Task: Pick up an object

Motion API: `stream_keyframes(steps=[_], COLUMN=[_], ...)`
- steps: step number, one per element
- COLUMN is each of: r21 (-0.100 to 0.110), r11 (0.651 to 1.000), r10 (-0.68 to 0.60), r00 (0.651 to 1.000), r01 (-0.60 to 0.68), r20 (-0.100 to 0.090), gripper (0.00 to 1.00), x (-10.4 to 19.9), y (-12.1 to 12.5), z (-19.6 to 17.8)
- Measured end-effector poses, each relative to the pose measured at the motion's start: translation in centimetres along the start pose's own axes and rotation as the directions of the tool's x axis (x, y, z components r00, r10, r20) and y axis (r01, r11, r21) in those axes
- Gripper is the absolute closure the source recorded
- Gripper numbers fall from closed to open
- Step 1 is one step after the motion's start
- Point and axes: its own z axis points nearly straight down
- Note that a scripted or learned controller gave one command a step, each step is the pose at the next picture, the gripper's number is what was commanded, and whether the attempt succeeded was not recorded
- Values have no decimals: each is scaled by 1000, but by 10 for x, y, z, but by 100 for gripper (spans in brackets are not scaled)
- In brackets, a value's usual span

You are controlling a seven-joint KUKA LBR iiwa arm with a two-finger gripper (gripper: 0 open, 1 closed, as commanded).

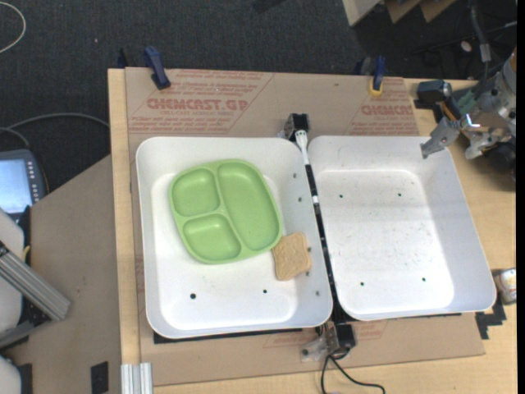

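**Q:** What occupies the left bin?

**A:** A green divided tray lies flat in the upper middle of the bin, its three compartments facing up. A tan, sponge-like square lies touching the tray's lower right corner, near the bin's right wall. These are the candidates for picking; lying flat and exposed from above, each can be approached from overhead, though the tray's breadth probably favours a grasp at its rim.

**Q:** And the divider between the bins?

**A:** A thin black-and-white strip runs along the seam where the two rims meet, apparently a fixture and not a pick target.

**Q:** The right bin?

**A:** Only small dark specks mark its floor.

**Q:** Where is the arm?

**A:** The gripper hangs at the far right, over the upper right corner of the right bin, well apart from both objects. Its fingers grasp nothing; whether they stand apart or together cannot be told at this angle. By judgement, the pick has not begun: the arm must first cross to the left bin.
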Motion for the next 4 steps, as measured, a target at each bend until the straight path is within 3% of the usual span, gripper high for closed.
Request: stream_keyframes(steps=[1,2,3,4], r21=[-24,-14,-8,7], r11=[1000,1000,1000,1000], r10=[-4,4,-1,2], r00=[1000,1000,1000,1000], r01=[4,-4,1,-2], r20=[9,7,6,-3], gripper=[0,0,100,100], x=[-1,-25,-23,0], y=[53,-16,-12,-77], z=[-184,-289,-293,-223])
